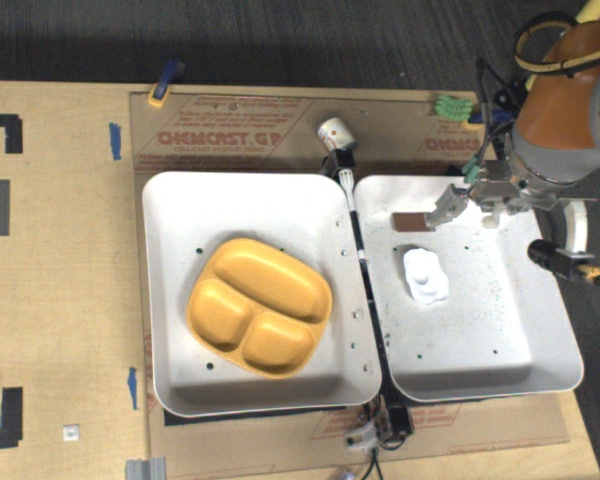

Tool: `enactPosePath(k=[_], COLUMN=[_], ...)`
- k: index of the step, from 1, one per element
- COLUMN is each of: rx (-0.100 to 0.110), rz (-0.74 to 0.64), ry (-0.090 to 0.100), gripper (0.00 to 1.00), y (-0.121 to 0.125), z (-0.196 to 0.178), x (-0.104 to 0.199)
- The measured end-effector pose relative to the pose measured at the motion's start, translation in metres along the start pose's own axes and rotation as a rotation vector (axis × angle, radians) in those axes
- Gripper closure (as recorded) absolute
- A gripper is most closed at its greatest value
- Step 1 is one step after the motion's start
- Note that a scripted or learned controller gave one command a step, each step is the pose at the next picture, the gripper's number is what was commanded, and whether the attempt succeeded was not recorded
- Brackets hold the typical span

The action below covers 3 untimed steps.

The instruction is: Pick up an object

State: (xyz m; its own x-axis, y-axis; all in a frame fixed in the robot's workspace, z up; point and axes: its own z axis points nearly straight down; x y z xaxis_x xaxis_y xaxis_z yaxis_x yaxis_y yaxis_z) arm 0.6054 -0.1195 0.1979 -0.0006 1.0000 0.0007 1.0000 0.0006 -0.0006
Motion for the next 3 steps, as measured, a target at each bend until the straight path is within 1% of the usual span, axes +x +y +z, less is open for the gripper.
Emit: enactPosePath(k=[1,2,3], rx=[-0.001,-0.007,0.0], rz=[0.035,0.037,0.21], ry=[-0.001,0.0,0.0], gripper=[0.0,1.0,1.0], y=[-0.038,-0.037,-0.082], z=[0.112,0.101,0.013], x=[0.012,0.013,0.067])
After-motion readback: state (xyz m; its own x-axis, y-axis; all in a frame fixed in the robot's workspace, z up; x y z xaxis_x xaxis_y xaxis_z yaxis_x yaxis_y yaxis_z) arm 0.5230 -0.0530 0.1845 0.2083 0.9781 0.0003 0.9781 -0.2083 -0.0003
